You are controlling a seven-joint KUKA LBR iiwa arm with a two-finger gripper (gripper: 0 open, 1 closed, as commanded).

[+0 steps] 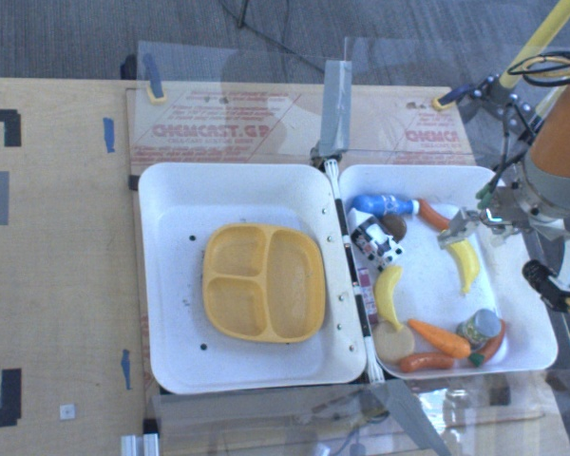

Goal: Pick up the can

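can (480, 328): sitting in right bin's (522, 354) near corner, by a carrot (439, 337);
end effector (461, 228): above a banana (466, 264), can't tell the grip state

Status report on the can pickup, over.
Gripper above right bin, beside a banana, nothing held. Can in bin's near corner, untouched. Carrots crowd it.

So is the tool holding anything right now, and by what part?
Nothing is visibly held. The tool hovers over the right bin, just above a banana. The can lies apart, near the bin's front corner.
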